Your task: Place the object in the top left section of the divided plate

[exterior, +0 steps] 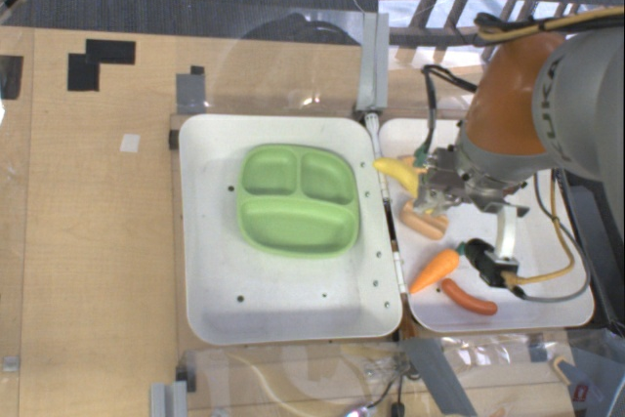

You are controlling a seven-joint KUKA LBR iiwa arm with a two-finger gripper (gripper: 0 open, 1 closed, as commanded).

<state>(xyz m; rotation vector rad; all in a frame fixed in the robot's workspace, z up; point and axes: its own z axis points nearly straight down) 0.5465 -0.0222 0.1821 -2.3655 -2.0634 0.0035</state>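
Observation:
A green divided plate (296, 200) lies in the left white bin (210, 308), with two small sections at the top and one long section below. In the right bin (566, 312) lie a yellow banana (395, 170), a tan sausage-shaped piece (424, 226), an orange carrot (434, 270) and a red sausage (470, 299). My gripper (431, 200) hangs over the right bin's left side, just above the tan piece and beside the banana. Nothing shows between its fingers from this angle.
A raised rim (387, 210) divides the two bins. The arm's orange band (508, 103) and grey body cover the right bin's upper part. Black cables (562, 249) loop down the bin's right side. Bare wooden bench (88, 239) spreads to the left.

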